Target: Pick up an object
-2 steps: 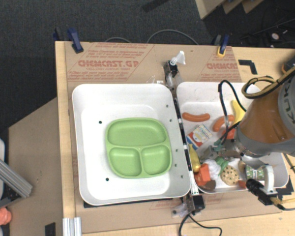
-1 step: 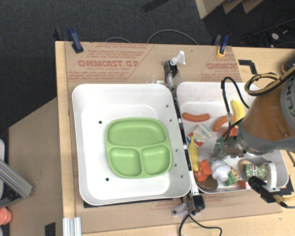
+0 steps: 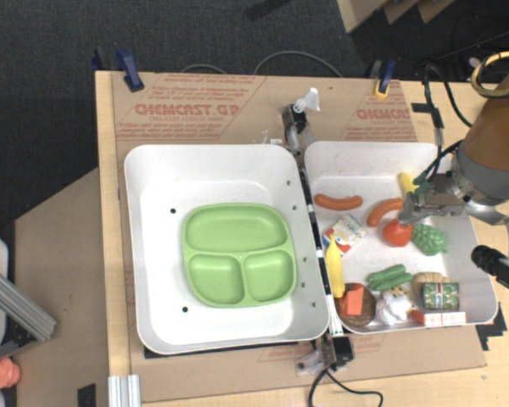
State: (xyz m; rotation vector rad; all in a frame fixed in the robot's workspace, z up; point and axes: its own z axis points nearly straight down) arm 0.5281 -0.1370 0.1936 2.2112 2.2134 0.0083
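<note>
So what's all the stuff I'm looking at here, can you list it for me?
White bins: two, side by side on the bench.
Divided plate: one, green, three compartments, in the left bin.
Sausages: two, reddish orange, upper part of the right bin.
Tomato: one, red, right bin, just below the gripper.
Broccoli: one, green, right of the tomato.
Banana: one, yellow, along the right bin's left wall.
Green pods: one bunch, lower middle of the right bin.
Small box: one, green and red, lower right corner.
Clamps: two, blue, on the bench's far edge.
Arm: one, grey with orange band, reaching in from the right.
Gripper: one, over the tomato.
</note>
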